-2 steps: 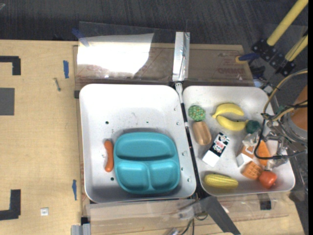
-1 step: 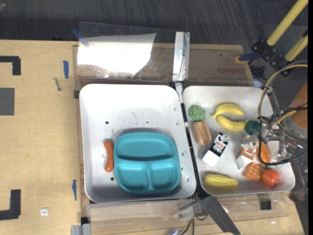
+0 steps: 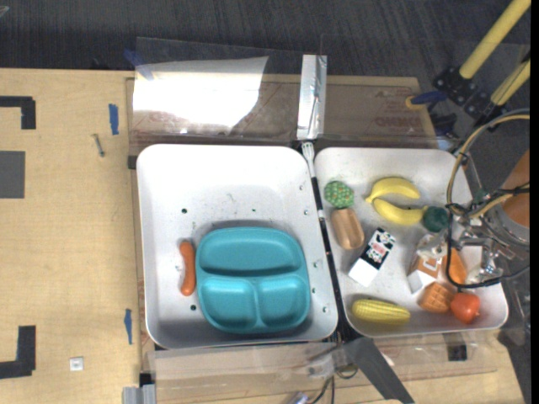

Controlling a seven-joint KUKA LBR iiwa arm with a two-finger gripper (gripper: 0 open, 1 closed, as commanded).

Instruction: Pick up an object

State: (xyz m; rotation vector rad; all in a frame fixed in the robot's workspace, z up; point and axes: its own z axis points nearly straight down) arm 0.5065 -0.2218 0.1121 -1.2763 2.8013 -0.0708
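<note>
left bin (image 3: 160, 225): smooth white plastic, satin sheen, a few dark specks
right bin (image 3: 354, 162): same white plastic, brighter glare toward 12 o'clock
teal tray (image 3: 251, 280): moulded plastic, smooth, soft gloss
banana (image 3: 394, 200): glossy yellow plastic
corn cob (image 3: 379, 311): yellow plastic, bumpy
tomato (image 3: 465, 307): shiny red plastic
green ball (image 3: 339, 194): dull, rough, dotted
bench (image 3: 59, 251): matt tan board, like cardboard or wood
clear sheet (image 3: 198, 95): glossy, reflective film

Grey arm (image 3: 515, 217) reaching in from right edge, gripper (image 3: 468, 251) lowered, cables trailing beside wrist
</note>
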